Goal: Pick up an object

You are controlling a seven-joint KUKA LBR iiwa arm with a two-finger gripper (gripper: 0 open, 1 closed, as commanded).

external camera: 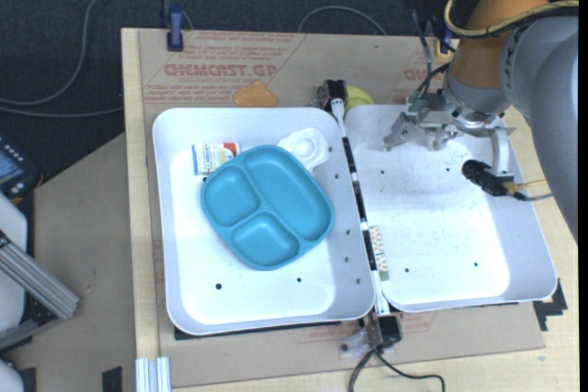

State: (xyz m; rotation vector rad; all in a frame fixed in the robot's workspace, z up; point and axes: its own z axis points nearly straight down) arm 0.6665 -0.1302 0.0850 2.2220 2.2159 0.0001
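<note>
A grey arm [549, 60] carries an orange band [487, 41] just above the metallic hand [432, 126], with a yellow cable [459, 0], seemingly looped, above that band.

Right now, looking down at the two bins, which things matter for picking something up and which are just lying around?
For the job:
- blue three-compartment plastic plate in the left white bin
- small white cup behind the plate
- small printed packet at the plate's far left edge
- gripper over the right white bin

Lying about:
- orange piece and yellow-green object on the board behind the bins
- blue clip
</note>
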